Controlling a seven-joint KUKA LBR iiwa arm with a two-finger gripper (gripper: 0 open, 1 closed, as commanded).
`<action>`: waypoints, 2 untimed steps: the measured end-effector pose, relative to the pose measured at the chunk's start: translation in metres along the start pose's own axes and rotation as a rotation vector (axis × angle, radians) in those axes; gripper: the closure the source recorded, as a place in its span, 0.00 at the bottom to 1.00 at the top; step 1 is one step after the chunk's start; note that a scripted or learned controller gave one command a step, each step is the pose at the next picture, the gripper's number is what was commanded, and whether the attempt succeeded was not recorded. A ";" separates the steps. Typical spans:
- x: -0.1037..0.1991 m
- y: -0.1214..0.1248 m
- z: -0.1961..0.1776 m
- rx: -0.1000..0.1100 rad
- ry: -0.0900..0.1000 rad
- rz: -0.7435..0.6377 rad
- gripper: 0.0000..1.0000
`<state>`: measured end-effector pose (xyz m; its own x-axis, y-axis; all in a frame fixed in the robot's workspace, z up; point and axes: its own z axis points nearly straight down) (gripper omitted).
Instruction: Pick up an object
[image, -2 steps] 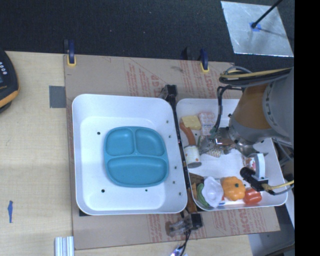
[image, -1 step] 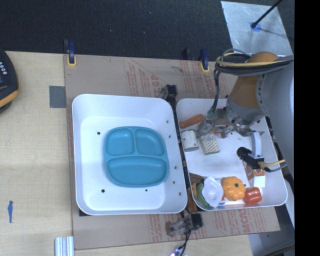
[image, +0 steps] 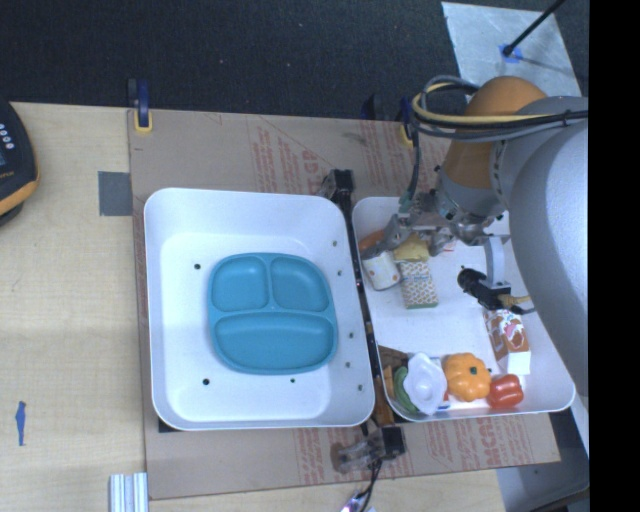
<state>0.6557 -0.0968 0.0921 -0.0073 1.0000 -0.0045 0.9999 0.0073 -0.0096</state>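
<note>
My gripper (image: 415, 235) is low over the far end of the right bin (image: 455, 325), just above a yellow piece (image: 412, 253) and a speckled block (image: 420, 287). Left of the gripper, near the bin's left wall, sits a small white cup (image: 381, 270). The wrist hides what lies directly under the gripper. At the bin's near end lie an orange pumpkin (image: 466, 375), a red pepper (image: 506, 392), a white lump (image: 425, 380) and a green item (image: 400, 386). A red and white snack packet (image: 508, 337) lies along the right wall.
The left bin (image: 170, 300) holds a blue divided plate (image: 272, 310). Between the two bins run their rims and black clips (image: 343, 183). The grey arm (image: 540, 170) covers the right bin's far right corner.
</note>
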 end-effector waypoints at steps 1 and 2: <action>-0.001 0.003 -0.015 -0.012 -0.001 -0.004 1.00; 0.051 -0.014 -0.106 -0.017 0.006 -0.002 1.00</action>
<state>0.6427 -0.0455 0.1984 -0.0091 1.0000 0.0017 0.9999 0.0091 0.0072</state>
